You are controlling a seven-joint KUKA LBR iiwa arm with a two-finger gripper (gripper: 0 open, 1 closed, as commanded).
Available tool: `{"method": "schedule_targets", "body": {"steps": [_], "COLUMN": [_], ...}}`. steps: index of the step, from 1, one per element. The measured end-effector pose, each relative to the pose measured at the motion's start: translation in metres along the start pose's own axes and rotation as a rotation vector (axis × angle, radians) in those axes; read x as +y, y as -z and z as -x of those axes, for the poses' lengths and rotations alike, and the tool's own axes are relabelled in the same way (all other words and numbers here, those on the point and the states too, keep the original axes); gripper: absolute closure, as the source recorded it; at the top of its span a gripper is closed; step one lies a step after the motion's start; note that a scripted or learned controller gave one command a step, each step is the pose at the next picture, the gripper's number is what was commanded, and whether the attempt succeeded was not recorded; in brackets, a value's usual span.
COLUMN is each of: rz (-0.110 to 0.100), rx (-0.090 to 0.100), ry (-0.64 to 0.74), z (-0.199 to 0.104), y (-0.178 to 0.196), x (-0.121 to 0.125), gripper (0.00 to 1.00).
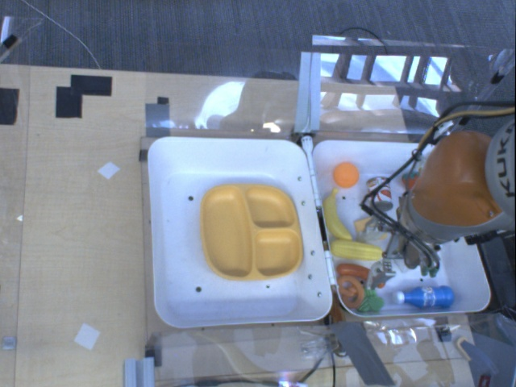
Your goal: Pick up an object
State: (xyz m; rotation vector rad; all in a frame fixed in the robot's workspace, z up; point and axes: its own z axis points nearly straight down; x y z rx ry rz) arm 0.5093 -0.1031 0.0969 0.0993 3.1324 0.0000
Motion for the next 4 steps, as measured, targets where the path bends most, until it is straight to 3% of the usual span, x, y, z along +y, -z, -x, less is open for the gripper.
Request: {"method": "schedule_targets", "body": {"steps": [1,2,3,4], "rz": [0.001,0.003,0.004,-0.001], "rx": [-0.006,-0.018,-0.004,0.002], "ry": [-0.563,-0.556,-0.767,-1.106], "z": [0.086,0.09,0.127,0.112], "y": [-0.008,0.006,0.092,0.091], "x": [-0.01,-0.009,0.049,0.08], "gripper": [0.0,1.0,1.0,1.0]}}
